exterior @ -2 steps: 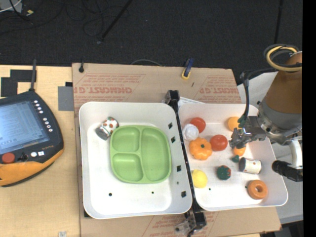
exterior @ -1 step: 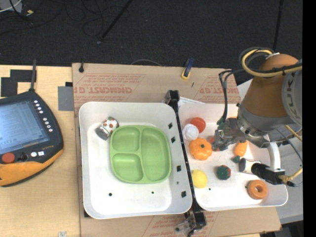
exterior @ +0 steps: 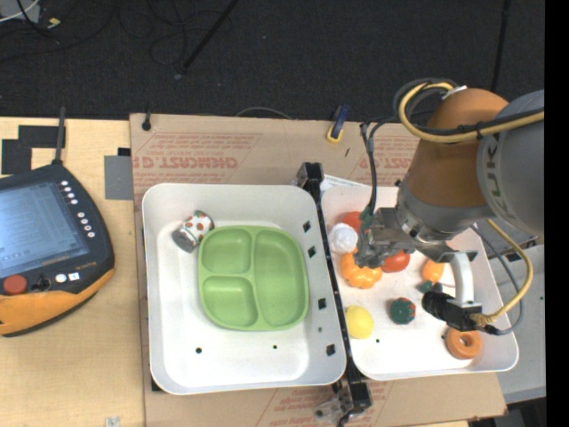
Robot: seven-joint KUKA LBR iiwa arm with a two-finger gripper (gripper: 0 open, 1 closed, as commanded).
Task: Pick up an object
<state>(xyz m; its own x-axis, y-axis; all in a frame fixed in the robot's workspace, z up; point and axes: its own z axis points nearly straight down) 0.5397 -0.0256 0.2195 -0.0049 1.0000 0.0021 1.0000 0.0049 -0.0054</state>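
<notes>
A dark floor strewn with cables lies behind a pale bench covered by a cardboard sheet. A control tablet with an orange edge rests at the bench's nine o'clock end. Two white bins sit side by side on the cardboard.

The left bin holds a green divided plate near its middle. A small spotted cup lies on its side just beside the plate's ten o'clock corner.

The right bin holds the loose things to pick from. The gripper is down in this bin, toward its ten o'clock part, right above an orange toy and a red toy that sit close together. How far the gripper is open cannot be told, nor whether it has hold of anything.

A white ball lies at nine o'clock from the gripper, against the bin's wall. A second red piece shows just past it at twelve o'clock. A yellow lemon lies at six o'clock from the orange toy, and a dark green ball is near it at three o'clock. An orange ring sits toward the bin's five o'clock corner, and a small orange piece lies at three o'clock from the red toy.
</notes>
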